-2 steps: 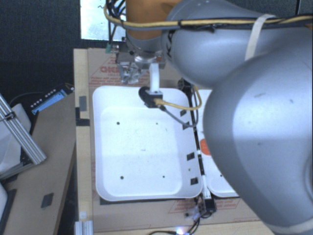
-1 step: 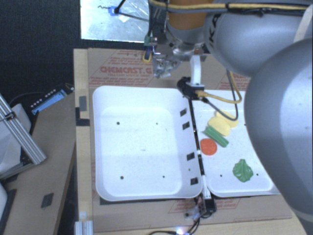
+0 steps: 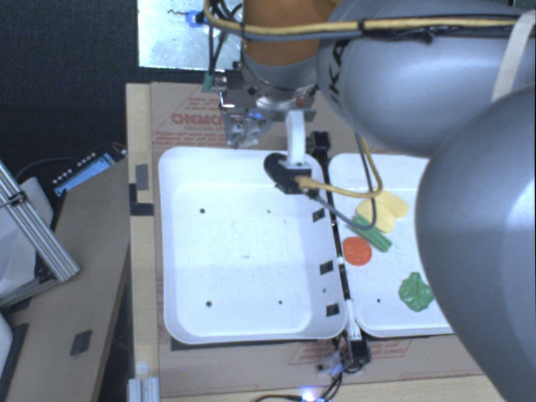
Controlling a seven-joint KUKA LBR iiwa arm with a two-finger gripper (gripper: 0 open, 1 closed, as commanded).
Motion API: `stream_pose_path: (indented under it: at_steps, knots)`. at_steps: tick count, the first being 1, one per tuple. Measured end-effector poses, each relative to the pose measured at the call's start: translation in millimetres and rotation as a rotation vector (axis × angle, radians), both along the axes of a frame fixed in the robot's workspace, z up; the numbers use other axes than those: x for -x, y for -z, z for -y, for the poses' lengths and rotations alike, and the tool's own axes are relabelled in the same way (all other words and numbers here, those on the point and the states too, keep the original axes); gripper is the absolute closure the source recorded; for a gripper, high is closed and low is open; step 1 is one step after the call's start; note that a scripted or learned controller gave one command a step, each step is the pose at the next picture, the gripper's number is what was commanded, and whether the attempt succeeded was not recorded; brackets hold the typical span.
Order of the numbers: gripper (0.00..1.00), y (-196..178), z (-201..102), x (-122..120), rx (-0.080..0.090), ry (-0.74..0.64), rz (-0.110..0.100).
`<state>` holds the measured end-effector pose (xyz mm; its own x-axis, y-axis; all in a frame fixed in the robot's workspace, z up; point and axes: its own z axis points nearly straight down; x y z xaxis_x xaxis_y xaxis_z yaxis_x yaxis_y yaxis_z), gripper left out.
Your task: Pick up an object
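1. The tool (image 3: 243, 128) hangs at the far rim of the left bin (image 3: 180, 224), just under the orange band (image 3: 280, 15); it's a blur of metal from this angle, so I cannot tell if it is spread or closed, and nothing shows in its grip.
2. The pickings are all over in the right bin (image 3: 377, 316): a yellow piece (image 3: 385, 208), a green stick (image 3: 374, 239), an orange disc (image 3: 358, 252) and a green leafy lump (image 3: 414, 292).
3. Risk one, I'd say: a descent from here lands in a bin where I can make out nothing to grab.
4. Risk two: yellow, stick and disc crowd together, touching or nearly so; a grab there could nudge the neighbours or pinch two.
5. Risk three: the yellow cable (image 3: 339, 193) droops across the divider and could snag on a sideways move.
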<state>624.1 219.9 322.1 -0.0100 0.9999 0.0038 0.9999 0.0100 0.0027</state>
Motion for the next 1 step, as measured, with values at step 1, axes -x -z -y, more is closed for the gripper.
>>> stream_pose_path:
  at_steps: [1]
  knots:
    - [1.00,-9.3,-15.4,8.4,0.002,0.005,0.000]
